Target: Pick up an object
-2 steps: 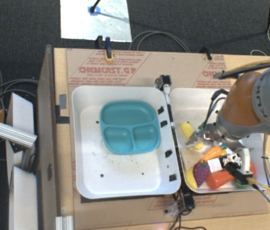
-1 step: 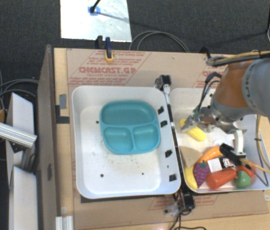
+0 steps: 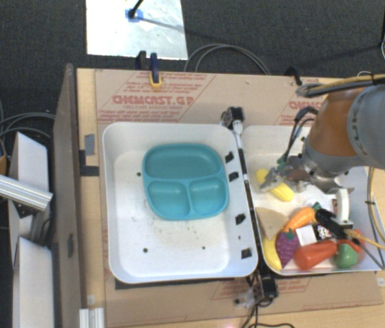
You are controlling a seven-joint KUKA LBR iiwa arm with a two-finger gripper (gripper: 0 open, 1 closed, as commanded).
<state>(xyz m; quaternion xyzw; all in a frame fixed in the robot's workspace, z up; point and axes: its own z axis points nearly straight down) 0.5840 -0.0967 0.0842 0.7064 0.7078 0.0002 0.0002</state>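
Note:
My gripper (image 3: 282,175) hangs low in the right bin (image 3: 266,139), at its left middle, with the grey arm and its orange band (image 3: 332,132) reaching in from the right. A yellow toy corn (image 3: 282,193) lies just below the gripper, touching or nearly touching it. A smaller yellow piece (image 3: 263,177) sits at its left. I see nothing lifted off the bin floor.
Toy foods crowd the right bin's front: an orange carrot (image 3: 300,218), a purple piece (image 3: 287,247), a red-orange pepper (image 3: 315,254), a green piece (image 3: 347,256) and a small white box (image 3: 307,234). A teal divided plate (image 3: 184,181) lies in the left bin (image 3: 121,203).

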